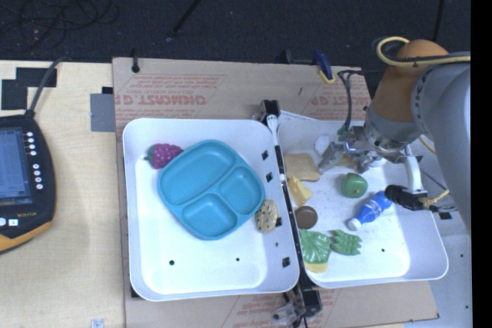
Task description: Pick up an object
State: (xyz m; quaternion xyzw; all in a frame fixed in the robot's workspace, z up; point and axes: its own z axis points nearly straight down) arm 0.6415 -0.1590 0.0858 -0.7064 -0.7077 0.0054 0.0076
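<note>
My gripper [344, 156] hangs low over the back of the right bin [415, 257], its fingers spread with nothing between them. Just below it lies a green apple [354, 184]. A blue bottle with a white cap [371, 210] lies to the apple's lower right. To the gripper's left sits a tan bread slice [302, 166], with a yellow wedge [297, 190] and a brown disc [306, 217] below it. Green leafy pieces [317, 246] lie at the bin's front.
The left bin [154, 273] holds a blue divided plate [211, 188], purple grapes [163, 155] at its back left and a speckled cookie [267, 216] by the divider. A black-and-orange handheld pendant [19, 180] rests on the bench at far left.
</note>
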